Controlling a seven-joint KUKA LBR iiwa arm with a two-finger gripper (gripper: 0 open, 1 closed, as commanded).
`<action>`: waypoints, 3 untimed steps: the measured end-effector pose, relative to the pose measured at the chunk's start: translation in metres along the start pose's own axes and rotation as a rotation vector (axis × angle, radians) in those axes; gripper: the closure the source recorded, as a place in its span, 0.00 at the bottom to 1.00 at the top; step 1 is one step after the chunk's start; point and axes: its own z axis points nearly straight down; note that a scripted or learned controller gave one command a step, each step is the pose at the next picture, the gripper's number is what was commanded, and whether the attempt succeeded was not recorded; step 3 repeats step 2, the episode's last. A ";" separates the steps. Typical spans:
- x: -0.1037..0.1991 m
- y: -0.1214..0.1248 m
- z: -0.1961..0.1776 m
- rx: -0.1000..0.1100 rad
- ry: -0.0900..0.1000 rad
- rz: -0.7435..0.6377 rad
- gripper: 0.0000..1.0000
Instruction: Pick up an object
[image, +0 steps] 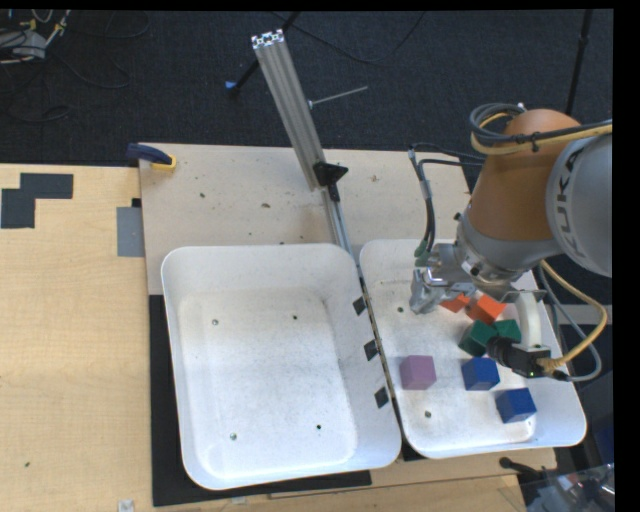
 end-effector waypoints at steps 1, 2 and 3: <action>0.043 -0.013 -0.005 0.000 0.000 0.000 1.00; 0.094 -0.018 -0.015 -0.004 -0.001 -0.002 1.00; 0.094 -0.018 -0.015 -0.004 -0.001 -0.002 1.00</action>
